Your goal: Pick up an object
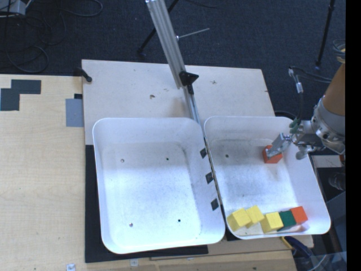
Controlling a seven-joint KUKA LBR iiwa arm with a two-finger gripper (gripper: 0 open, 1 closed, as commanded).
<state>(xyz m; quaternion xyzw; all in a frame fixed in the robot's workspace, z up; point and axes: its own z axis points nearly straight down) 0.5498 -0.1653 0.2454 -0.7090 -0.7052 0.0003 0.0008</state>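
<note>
Yellow, green and orange blocks (269,218) line the right bin's (316,192) near wall. Farther back, an orange-red block (272,156) sits just left of the gripper (286,144), touching it; whether the jaws grip it, I cannot tell.

A slanted aluminium rail (169,44) rises behind the bins over a pale board (141,89), with light wooden surface (39,179) at left and dark carpet (254,27) carrying cables beyond.

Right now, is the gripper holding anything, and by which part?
It looks so: the gripper is at an orange block in the right bin, closed on its upper end. Whether the block is lifted cannot be told.
</note>
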